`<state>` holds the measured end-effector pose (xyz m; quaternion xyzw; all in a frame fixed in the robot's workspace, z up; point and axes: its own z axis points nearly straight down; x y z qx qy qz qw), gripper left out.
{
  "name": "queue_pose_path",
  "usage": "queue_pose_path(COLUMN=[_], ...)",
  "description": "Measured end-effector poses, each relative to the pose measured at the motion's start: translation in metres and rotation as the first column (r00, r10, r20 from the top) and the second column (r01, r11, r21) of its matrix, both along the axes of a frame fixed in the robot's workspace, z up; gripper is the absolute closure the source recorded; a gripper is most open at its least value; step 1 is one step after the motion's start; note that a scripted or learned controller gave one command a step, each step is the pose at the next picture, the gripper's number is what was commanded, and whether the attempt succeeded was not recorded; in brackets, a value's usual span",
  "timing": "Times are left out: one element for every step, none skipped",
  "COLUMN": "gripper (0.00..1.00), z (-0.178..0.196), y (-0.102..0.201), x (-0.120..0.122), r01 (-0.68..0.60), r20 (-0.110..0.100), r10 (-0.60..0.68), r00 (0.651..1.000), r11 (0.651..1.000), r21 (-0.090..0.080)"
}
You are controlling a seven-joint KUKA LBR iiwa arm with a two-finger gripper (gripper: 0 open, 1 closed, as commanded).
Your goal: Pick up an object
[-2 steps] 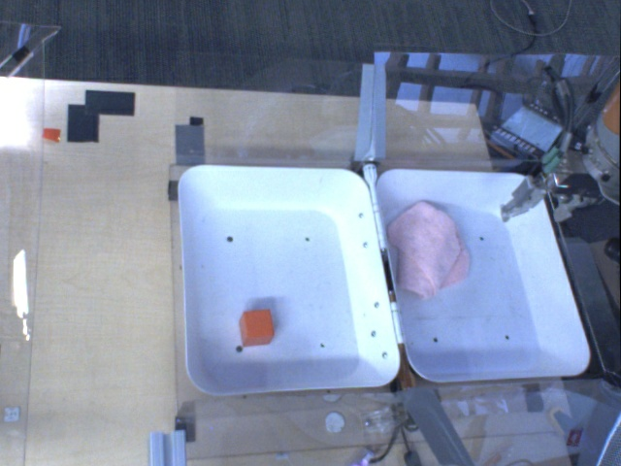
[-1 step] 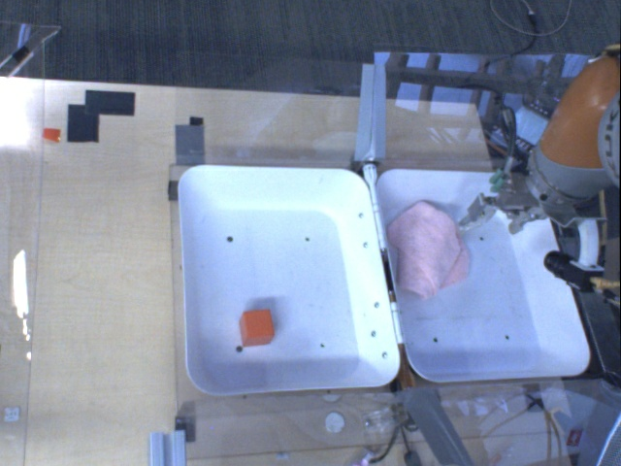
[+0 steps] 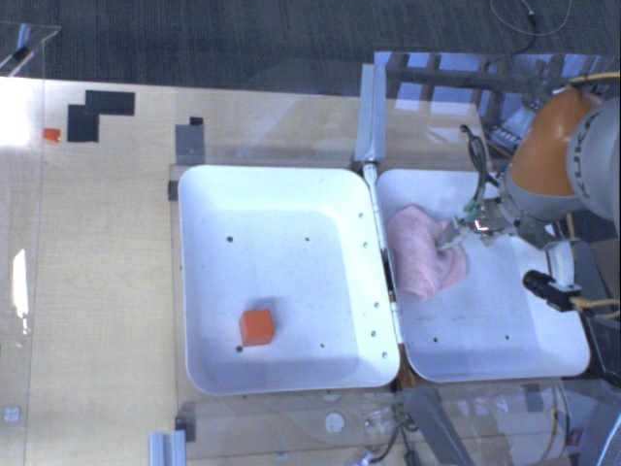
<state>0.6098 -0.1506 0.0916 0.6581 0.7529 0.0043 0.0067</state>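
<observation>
Gripper (image 3: 454,236) sits at the soft pink crumpled cloth (image 3: 419,250) in the right white bin (image 3: 543,357); grasp state unclear. It should pinch a thick fold and lift straight.

Two shallow white bins sit side by side on the bench: the left bin (image 3: 209,260) and the right bin (image 3: 524,348). The left one holds a single orange block (image 3: 257,327), and nothing else loose can be counted there (the small dark dots on the floor look like holes in the bin itself, about four of them). The right one holds a single pink cloth (image 3: 419,249), bunched up. That makes two loose objects in all, one per bin. One arm (image 3: 558,153) reaches in, carrying one gripper (image 3: 464,233). On the bench top, one small orange marker (image 3: 51,135) lies far left.
</observation>
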Motion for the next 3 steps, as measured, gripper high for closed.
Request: queue_pose_path(gripper=[0.0, 0.0, 0.0], z=[0.003, 0.001, 0.001], y=[-0.019, -0.004, 0.027], x=[-0.025, -0.056, -0.076], r01=[-0.206, -0.289, -0.317], r20=[-0.003, 0.006, 0.006], r10=[0.206, 0.289, 0.317], r00=[0.979, 0.957, 0.948], r11=[0.979, 0.957, 0.948], r21=[-0.003, -0.009, -0.01])
